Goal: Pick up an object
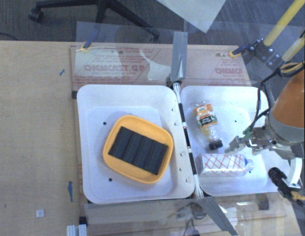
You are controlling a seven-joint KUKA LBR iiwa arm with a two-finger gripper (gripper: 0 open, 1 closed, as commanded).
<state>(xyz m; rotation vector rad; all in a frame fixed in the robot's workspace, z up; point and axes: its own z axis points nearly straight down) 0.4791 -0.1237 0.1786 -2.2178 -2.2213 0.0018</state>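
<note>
Found one gripper over the right bin, low above its floor, at the end of one grey arm with an orange band. Could not tell whether released or clenched; saw nothing held.

Counted two loose objects close to the gripper, both in the right bin:
- One box, white with a red check pattern, lying flat just beside the gripper toward the bin's near rim. Could not tell whether touching or apart.
- One bottle with an orange label, lying on its side, just beyond the gripper toward the divide between the bins. Noted its black cap as the end nearest the gripper, near but apart.

Counted one further object well apart from the gripper, across the divide in the left bin: one yellow tray, tilted askew, carrying one dark ribbed insert.

Recorded two white bins in all, side by side and touching at their rims. Observed one cardboard sheet behind both bins, on one wooden bench.
</note>
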